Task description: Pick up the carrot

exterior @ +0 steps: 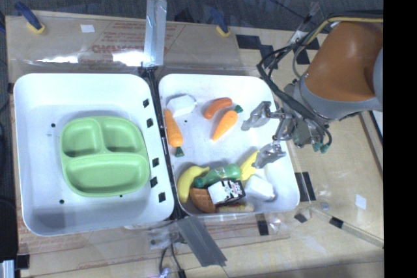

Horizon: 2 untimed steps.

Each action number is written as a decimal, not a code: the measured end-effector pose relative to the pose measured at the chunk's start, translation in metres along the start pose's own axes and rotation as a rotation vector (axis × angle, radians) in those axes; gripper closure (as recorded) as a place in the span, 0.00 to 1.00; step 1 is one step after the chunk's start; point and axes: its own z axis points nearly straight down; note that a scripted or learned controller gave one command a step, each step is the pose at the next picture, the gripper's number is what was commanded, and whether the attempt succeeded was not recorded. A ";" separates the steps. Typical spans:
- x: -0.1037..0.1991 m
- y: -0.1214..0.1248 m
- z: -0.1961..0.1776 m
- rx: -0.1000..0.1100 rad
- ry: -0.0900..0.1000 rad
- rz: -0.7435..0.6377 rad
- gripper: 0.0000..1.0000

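End effector (266,135) is being held open over the right bin (195,84), empty. Carrot (224,124) is lying leftward; fingers should be aligned across its narrow width.

Single fixed camera above bench, looking down at a slant. Both white bins fit in frame: left bin (26,140), right bin (215,83). Mid-range, whole bench edge visible. Arm enters from frame right; gripper (266,135) sits over right bin's right side.
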 end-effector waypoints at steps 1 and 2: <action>-0.058 0.036 0.155 -0.001 -0.003 0.100 0.00; -0.059 0.038 0.144 0.000 -0.003 0.093 1.00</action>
